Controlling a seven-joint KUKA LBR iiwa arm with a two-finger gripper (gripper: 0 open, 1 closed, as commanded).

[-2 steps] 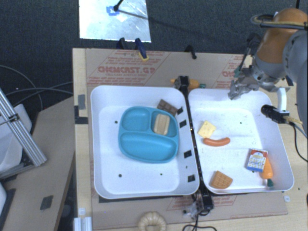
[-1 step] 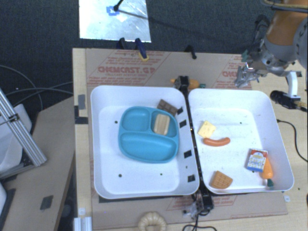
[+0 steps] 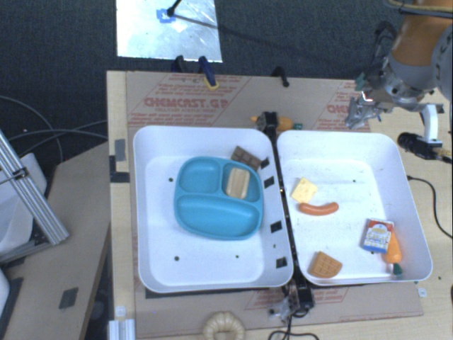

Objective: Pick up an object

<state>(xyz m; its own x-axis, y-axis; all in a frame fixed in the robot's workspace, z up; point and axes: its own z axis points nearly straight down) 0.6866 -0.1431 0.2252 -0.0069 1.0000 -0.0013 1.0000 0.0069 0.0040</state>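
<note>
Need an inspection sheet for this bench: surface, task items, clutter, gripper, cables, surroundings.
Surface: two white bins, left bin and right bin, on a board.
Task items: left bin holds a blue tray with a bread piece, brown block beside it; right bin holds cheese, sausage, waffle, carton, carrot.
Clutter: ring at board's front edge.
Gripper: gripper above right bin's far rim, holding nothing.
Cables: cable right of bins.
Surroundings: foil sheet on dark floor.
</note>
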